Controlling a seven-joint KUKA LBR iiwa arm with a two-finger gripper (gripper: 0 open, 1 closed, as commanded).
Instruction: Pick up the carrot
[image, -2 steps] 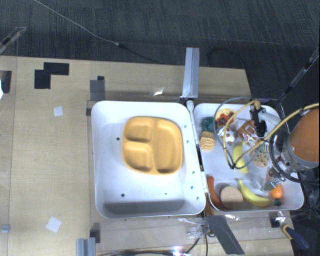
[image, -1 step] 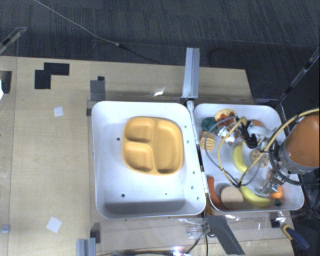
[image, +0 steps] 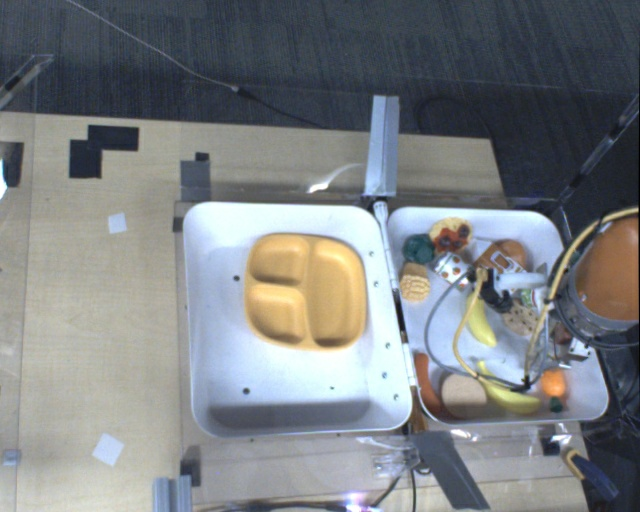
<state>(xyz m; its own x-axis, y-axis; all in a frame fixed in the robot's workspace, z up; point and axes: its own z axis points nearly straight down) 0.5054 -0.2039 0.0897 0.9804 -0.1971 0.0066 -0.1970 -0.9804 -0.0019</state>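
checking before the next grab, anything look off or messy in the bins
Nothing is spilled or broken. The right bin is crowded: toy foods piled together, a banana along its near edge and the carrot tucked in the near right corner. In the left bin, the yellow divided tray sits slightly rotated.

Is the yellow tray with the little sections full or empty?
Empty. The yellow tray sits in the left bin, and its sections show only bare yellow plastic. The toy food lies in the right bin.

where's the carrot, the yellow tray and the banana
carrot (image: 553, 384), camera view, on its orange body by the right bin's near corner
yellow tray (image: 305, 290), camera view, on its centre divider
banana (image: 512, 397), camera view, on its curved middle
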